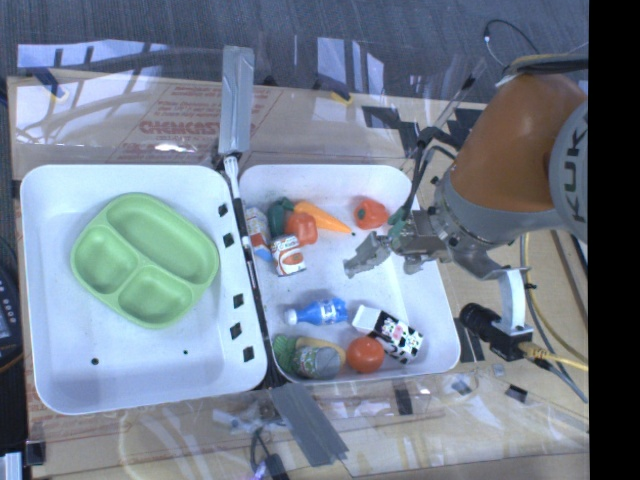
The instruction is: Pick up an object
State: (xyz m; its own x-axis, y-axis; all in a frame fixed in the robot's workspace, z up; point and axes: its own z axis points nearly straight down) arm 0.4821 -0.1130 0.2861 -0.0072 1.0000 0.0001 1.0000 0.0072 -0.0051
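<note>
My gripper [368, 255] is hovering over the right bin [432, 313], near its right wall; I cannot tell its state. The blue bottle [322, 313] is lying toward the near edge. The left bin [40, 268] is carrying 1 green plate [145, 258].

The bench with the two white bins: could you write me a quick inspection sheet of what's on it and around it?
Surface: bench covered with clear plastic sheeting; two shallow white bins side by side.
Job's things: right bin holds a carrot, a tomato, a blue bottle, a small carton and a cow-patterned box, among others.
Clutter: left bin holds a green divided plate.
Hand: hand hovers over the right bin's right half, nothing seen between its fingers.
Cables: black cables loop over the arm; a yellow one lies lower right.
Surroundings: grey carpet beyond the bench.
</note>
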